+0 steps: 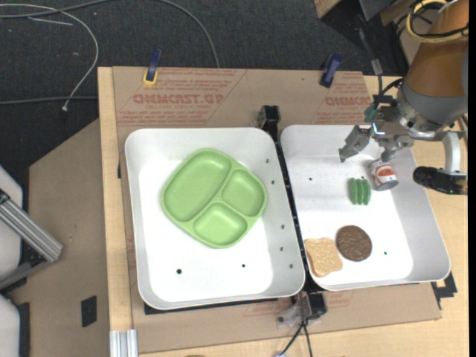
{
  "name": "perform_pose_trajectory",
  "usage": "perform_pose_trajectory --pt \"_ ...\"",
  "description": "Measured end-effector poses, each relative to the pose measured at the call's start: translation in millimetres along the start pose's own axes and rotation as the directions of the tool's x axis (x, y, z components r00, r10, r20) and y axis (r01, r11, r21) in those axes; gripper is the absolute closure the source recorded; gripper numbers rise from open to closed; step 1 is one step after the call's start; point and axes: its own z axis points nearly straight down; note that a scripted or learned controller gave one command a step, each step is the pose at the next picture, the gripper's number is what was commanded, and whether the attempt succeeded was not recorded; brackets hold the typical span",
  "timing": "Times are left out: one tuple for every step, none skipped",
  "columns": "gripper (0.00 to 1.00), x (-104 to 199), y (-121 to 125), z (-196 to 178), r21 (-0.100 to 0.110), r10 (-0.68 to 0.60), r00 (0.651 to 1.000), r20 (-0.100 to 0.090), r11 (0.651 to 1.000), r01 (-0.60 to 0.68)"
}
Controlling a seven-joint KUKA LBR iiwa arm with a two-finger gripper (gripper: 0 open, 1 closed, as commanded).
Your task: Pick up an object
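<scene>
Camera view: two-finger end effector (370, 149) over upper part of right shallow white bin (401, 270), fingers spread wide, nothing between them. Likely staged above items for descent.
Candidate picks, all in right bin: small red-and-white can (384, 175) just beside fingers, green pod-shaped toy (360, 191), round brown patty (354, 243), tan toast slice (323, 256).
Green divided plastic plate (214, 197) in left shallow white bin (149, 274), well apart.

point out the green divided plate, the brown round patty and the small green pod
green divided plastic plate (214, 197), camera view, centre ridge
brown round patty (353, 243), camera view, middle of top
small green pod (360, 191), camera view, mid-body
</scene>
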Motion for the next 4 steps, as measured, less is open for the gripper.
perform_pose_trajectory --pt "0.00 -2 -4 59 -0.004 -0.001 1.000 0.001 1.000 0.001" --pt "0.00 -4 0 102 -0.001 -0.001 1.000 0.000 1.000 0.001" --pt "1.00 -4 1 88 -0.007 -0.001 1.000 0.001 1.000 0.001" --pt "1.00 2 3 24 -0.015 -0.003 1.000 0.003 1.000 0.003"
